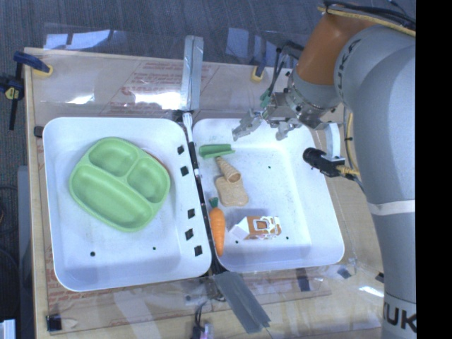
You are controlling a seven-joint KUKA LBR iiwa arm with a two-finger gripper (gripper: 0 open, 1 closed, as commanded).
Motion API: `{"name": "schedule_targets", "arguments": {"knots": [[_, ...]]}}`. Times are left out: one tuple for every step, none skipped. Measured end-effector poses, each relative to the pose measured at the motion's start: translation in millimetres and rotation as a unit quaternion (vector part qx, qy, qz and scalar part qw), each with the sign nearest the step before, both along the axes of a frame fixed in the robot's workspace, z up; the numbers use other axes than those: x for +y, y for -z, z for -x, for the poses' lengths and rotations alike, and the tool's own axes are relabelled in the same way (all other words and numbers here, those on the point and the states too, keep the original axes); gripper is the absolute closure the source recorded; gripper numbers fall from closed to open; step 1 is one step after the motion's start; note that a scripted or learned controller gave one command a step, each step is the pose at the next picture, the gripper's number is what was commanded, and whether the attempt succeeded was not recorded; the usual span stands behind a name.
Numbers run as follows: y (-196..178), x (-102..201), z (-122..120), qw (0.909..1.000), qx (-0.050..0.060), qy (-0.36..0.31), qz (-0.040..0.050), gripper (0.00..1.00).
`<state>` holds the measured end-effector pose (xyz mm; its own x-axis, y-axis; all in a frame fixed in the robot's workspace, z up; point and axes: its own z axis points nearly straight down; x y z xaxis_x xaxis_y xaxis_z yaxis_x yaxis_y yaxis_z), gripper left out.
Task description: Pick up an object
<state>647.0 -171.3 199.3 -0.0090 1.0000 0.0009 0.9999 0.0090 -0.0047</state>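
Two bins sit side by side on the desk (106,76). A divided plate (120,182) lies in the left bin (63,260). In the right bin (318,217), a carrot (217,230) lies along the left wall, a packet (260,227) beside it.

Only one marking reads — the letters "UK", cut off, on the arm's grey base (399,316).

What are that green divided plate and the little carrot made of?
The green divided plate looks like moulded plastic, matte and evenly coloured, with soft rounded rims. The carrot is probably a plastic toy: smooth, uniformly orange, faintly shiny, though rubber or foam can't be ruled out.
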Motion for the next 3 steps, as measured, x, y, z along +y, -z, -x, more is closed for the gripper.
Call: {"name": "schedule_targets", "arguments": {"knots": [[95, 47, 27, 1.0, -0.002, 0.006, 0.0004, 0.0], [108, 29, 55, 0.9996, 0.0, 0.03, 0.0002, 0.0], [98, 29, 55, 0.9996, 0.001, 0.028, 0.0, 1.0]]}}
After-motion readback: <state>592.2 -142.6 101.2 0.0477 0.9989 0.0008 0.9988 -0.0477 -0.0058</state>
